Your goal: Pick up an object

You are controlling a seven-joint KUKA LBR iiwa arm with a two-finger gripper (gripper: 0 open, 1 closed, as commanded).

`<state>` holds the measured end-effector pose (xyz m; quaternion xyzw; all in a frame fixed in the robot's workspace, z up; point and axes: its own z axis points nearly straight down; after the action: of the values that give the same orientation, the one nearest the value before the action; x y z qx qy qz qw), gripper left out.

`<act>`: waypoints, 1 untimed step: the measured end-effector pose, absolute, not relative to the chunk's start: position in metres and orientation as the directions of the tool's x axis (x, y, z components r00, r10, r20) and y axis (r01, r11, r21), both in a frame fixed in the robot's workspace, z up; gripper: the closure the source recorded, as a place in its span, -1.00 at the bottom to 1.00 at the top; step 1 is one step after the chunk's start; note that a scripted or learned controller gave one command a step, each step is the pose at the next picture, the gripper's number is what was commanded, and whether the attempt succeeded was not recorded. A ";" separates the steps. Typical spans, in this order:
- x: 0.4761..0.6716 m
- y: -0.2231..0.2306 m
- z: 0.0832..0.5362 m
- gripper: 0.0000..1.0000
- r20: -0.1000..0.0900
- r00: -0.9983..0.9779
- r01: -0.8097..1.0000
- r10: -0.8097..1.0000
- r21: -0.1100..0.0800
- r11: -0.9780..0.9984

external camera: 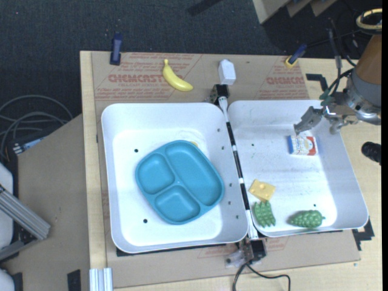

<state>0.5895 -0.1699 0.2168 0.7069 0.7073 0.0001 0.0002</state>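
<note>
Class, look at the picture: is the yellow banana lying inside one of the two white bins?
No. The banana lies on the cardboard bench top behind the left bin, outside both bins.

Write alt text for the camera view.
A grey robot arm reaches from the right, its gripper just above a small red, white and blue carton in the right bin. That bin also holds a cheese wedge; the left bin holds a blue divided plate.

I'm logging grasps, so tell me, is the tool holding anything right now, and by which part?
Nothing is held. The tool hangs above the right bin, just up-left of the small red, white and blue packet, which lies flat on the bin floor.
</note>
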 end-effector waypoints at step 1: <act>0.572 -0.200 0.115 -1.00 0.001 0.001 1.000 1.000 -0.004 -0.001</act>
<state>0.5720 -0.2000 0.1150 0.7074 0.7068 -0.0011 -0.0015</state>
